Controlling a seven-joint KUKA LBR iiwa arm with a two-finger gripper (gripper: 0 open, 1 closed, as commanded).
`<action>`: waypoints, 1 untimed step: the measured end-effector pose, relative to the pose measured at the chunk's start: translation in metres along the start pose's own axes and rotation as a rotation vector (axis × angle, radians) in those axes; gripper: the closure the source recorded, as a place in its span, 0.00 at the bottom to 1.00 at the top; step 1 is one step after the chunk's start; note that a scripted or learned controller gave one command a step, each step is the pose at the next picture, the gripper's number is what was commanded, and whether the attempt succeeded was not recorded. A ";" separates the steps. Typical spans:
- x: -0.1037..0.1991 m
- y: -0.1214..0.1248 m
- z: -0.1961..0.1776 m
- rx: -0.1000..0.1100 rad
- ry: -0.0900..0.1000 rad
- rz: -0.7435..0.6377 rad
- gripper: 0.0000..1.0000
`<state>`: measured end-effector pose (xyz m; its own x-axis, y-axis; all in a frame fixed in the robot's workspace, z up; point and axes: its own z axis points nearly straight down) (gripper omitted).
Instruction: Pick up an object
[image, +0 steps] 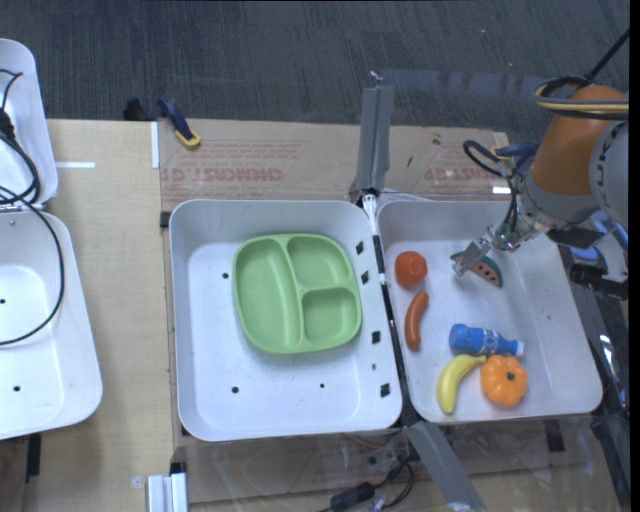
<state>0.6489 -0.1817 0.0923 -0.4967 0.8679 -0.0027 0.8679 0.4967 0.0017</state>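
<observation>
So the gripper (468, 261) is hanging over the upper part of the right bin (580, 400), right beside a watermelon slice (488, 272). Honestly can't tell its state. Sitting lower in that bin: tomato (410, 266), sausage (415, 318), blue bottle (480, 340), banana (453, 381), pumpkin (503, 379). A green divided plate (297, 292) is lying in the left bin (200, 400).
</observation>
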 end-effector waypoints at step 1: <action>-0.001 0.001 -0.011 -0.003 -0.004 -0.002 1.00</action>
<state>0.6503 -0.1819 0.1033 -0.4981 0.8671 -0.0069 0.8671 0.4982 0.0046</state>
